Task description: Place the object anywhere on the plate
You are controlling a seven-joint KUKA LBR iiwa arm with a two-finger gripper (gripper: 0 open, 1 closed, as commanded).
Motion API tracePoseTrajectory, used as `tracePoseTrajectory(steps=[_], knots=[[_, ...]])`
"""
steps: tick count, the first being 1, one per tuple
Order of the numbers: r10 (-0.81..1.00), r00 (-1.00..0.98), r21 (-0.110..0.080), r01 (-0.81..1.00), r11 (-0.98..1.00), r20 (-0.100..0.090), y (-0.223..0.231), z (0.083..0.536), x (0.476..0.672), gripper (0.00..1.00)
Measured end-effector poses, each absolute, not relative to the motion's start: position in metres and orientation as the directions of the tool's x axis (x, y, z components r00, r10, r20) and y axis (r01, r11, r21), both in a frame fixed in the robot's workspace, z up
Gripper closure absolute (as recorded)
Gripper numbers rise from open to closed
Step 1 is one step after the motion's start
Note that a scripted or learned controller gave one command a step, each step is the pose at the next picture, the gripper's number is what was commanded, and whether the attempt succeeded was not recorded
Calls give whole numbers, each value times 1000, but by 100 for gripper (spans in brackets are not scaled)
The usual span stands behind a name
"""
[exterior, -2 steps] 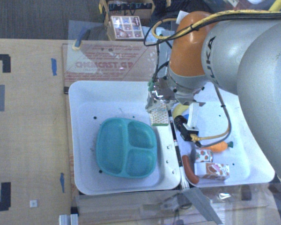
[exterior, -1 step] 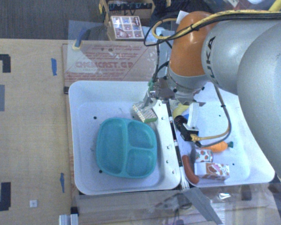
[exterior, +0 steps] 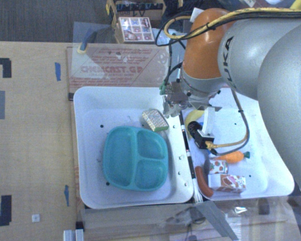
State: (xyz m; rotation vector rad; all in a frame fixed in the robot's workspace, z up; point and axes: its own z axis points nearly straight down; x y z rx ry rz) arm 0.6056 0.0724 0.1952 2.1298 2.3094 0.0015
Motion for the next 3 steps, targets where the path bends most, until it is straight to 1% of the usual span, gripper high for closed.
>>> tracePoseTrajectory(steps=[1,2,3], knots=[[1000,28,-4,1000,-28,0,117,180,575,100],[996,-85,-4,996,85,0,143,205,540,100],[972,-236,-3,972,236,0,156,217,524,100]])
